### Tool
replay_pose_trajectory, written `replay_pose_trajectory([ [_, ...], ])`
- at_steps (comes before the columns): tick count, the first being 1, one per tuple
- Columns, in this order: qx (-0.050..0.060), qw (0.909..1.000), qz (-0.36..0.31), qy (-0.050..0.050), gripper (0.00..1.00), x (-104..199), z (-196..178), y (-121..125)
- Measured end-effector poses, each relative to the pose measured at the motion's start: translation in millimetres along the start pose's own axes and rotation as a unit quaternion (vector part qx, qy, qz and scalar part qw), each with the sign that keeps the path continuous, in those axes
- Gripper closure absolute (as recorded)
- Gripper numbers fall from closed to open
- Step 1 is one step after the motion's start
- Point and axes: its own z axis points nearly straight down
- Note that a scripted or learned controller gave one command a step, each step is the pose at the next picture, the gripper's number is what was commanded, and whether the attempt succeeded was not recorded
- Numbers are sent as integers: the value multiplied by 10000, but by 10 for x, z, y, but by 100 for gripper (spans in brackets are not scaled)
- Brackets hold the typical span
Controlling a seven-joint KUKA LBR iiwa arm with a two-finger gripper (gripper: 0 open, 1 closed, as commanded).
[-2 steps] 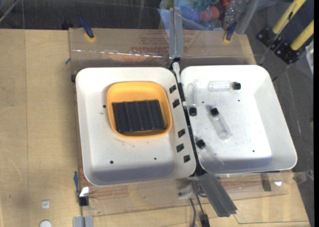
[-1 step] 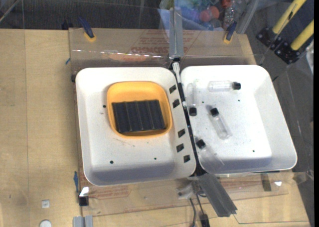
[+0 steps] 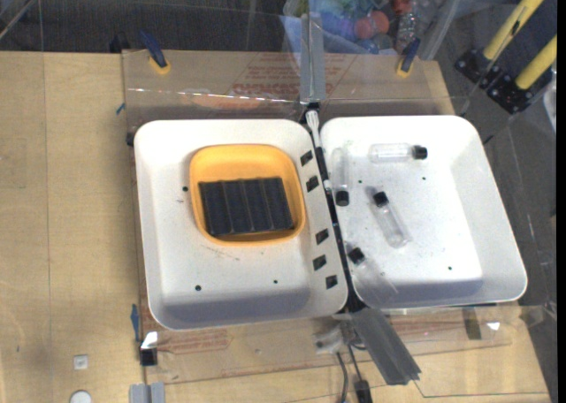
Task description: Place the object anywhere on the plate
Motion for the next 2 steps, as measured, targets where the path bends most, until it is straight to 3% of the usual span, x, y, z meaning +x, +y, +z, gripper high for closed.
replay_pose_trajectory([
  [1, 0, 9864, -1642, -10, 100, 44, 5, 79],
  [2, 1, 9863, -1648, -11, 100, 43, 7, 76],
])
